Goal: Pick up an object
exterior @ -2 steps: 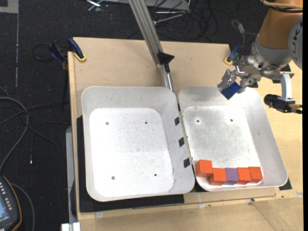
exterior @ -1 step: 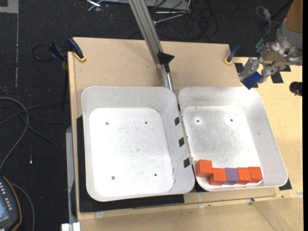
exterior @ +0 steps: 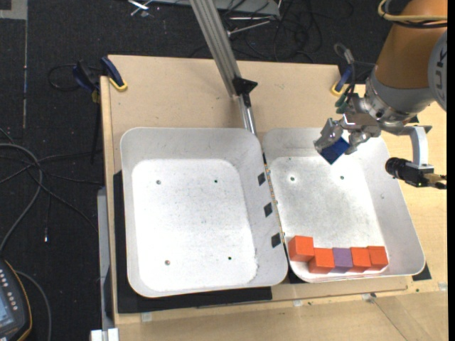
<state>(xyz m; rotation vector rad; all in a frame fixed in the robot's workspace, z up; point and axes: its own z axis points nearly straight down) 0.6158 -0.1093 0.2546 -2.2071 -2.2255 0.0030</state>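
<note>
Camera view, from above at a slant. Two white bins sit side by side on the tabletop, touching along their inner rims. The left bin offers a broad bare floor, open on all sides. The right bin has free floor through its middle and far part; its near edge is crowded.

Along that near rim of the right bin lies a row of blocks: an orange block at the left end, standing a little farther in than the rest, then another orange block, a purple block, and two more orange blocks, all touching in a line against the rim.

A slanted metal pole runs down from the far side to the seam between the bins. Blue-and-yellow clamps grip the tabletop's far corners.

The arm reaches in from the right, above the right bin's far edge. The claw is pinching a blue block, which sits between its fingers, tilted, raised over the bin's far part, well apart from the row of blocks.
</note>
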